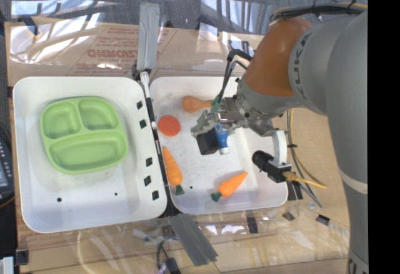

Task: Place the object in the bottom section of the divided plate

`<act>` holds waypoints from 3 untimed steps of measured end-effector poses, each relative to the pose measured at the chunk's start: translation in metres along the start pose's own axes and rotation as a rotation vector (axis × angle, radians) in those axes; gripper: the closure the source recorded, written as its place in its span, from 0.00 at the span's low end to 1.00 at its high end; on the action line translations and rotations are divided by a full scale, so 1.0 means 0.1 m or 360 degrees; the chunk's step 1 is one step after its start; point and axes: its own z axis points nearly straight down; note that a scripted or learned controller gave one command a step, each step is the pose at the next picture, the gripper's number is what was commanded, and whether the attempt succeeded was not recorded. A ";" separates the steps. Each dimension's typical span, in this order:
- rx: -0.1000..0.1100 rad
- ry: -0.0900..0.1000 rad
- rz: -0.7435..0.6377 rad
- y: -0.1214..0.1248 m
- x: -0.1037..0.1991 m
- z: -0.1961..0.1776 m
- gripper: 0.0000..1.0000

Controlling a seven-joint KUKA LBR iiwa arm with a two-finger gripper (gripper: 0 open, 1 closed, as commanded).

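A green divided plate point(81, 133) lies in the left bin point(37, 204), with two small sections at the top and one wide section at the bottom. My gripper point(211, 137) hangs over the middle of the right bin point(187, 88). Around it lie a round red-orange slice point(169, 125), an orange pear-shaped piece point(194, 104), a carrot point(172, 169) along the left wall and a second carrot point(230, 185) near the front. A blue part shows at the gripper's tip point(222, 139); I cannot tell whether it is a held thing.
The divider point(152, 141) between the bins carries black clips. Grey tape strips point(147, 35) run from the bins' back edge and front edge. The arm's big grey and orange body point(294, 72) covers the right bin's right side.
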 end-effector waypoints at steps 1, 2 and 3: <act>0.0001 -0.0001 -0.0228 0.15 0.78 -0.30 1.00; 0.0006 -0.0001 -0.0763 -0.37 1.42 -0.14 1.00; -0.0002 -0.0004 -0.1144 0.05 2.23 -0.43 1.00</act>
